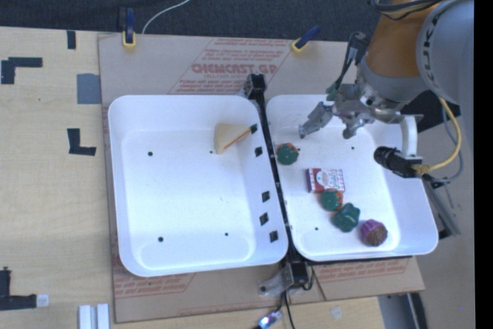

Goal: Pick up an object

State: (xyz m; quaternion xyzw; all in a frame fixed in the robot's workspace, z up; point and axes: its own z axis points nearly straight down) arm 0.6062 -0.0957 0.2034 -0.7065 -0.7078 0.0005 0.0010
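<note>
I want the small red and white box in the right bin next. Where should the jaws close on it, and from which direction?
The red and white box looks to lie flat, so come straight down from above. Probably close across its shorter span, near and far edges. Those look free, whereas a round green piece sits close against its near right corner, so keep the grip toward the box's middle or left. The gripper hangs beyond it.

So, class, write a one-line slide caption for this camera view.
Open gripper hovers over the right bin, above a green ball, red packet and purple object; left bin holds a tan wedge.
</note>
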